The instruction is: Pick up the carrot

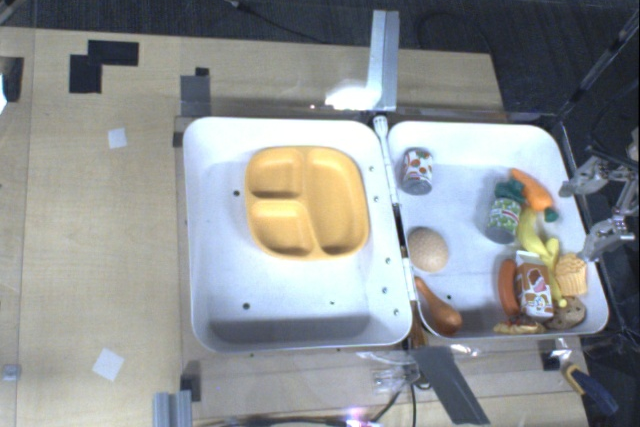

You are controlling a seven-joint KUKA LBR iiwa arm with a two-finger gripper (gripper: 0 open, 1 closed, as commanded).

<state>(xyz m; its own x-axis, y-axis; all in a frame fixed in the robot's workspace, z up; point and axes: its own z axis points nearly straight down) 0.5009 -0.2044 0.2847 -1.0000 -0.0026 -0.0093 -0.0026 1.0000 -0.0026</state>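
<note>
1. Two white bins sit side by side on the wooden bench. The left bin has just one thing in it: a yellow divided plate with three compartments, sitting toward the bin's far right part.
2. The right bin is the busy one. Near its far left corner there's a small can with a red and white label. A round tan bun-looking thing sits along the left wall, and a brown sausage-ish piece lies at the near left corner.
3. The carrot is up near the bin's right wall, toward the far side. Long axis runs diagonally, green top pointing to the far left, orange tip toward the near right. It's touching a green-labelled jar just beside it.
4. Below that: a banana, then a clutter at the near right corner, a red hot-dog-like piece, a small carton, a waffle-ish yellow thing. That pile overlaps a lot and is hard to sort out.
5. Some metal gear pokes in at the right edge, just outside the bin wall. Too cut off to call, so I can't tell how the gripper stands.
</note>
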